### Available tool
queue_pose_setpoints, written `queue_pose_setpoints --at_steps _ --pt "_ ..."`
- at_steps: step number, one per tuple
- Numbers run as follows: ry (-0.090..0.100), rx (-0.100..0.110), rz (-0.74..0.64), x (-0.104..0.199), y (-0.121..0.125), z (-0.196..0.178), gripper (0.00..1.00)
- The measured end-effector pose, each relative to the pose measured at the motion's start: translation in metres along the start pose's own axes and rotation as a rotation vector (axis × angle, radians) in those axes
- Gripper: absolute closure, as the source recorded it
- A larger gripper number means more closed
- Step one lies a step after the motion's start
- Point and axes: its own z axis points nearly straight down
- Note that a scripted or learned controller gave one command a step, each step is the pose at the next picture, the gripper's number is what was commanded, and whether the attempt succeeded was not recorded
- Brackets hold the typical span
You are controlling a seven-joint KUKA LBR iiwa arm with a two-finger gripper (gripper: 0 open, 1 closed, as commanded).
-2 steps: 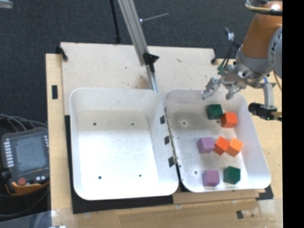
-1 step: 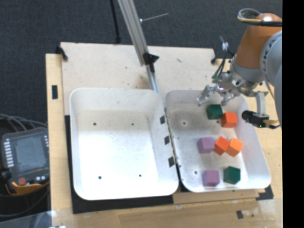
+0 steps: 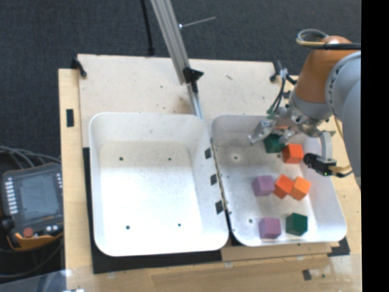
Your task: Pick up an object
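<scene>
My gripper (image 3: 271,132) hangs over the far part of the right bin (image 3: 237,224), reaching in from the right. A dark green block (image 3: 275,143) lies directly under it, partly hidden by the gripper, and whether they touch cannot be told. An orange block (image 3: 293,153) sits just to the right of the green one. Further forward lie a purple block (image 3: 263,185), an orange block (image 3: 282,187) and a lighter orange block (image 3: 300,188) in a row. A second purple block (image 3: 269,227) and a second green block (image 3: 296,224) rest near the bin's front edge.
The left bin (image 3: 103,224) stands beside the right one. A slanted metal pole (image 3: 173,38) rises from behind the bins' shared edge. A cable and black connector (image 3: 319,163) hang by the arm at the right. A control pendant (image 3: 33,199) sits off the bench to the left.
</scene>
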Motion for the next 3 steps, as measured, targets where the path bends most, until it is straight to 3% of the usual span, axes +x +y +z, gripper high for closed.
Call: queue_pose_setpoints --at_steps 1,3 --pt "0.001 -0.006 0.002 -0.001 0.002 -0.015 1.0" --pt "0.005 0.001 0.0 -0.01 0.005 -0.146 1.0"
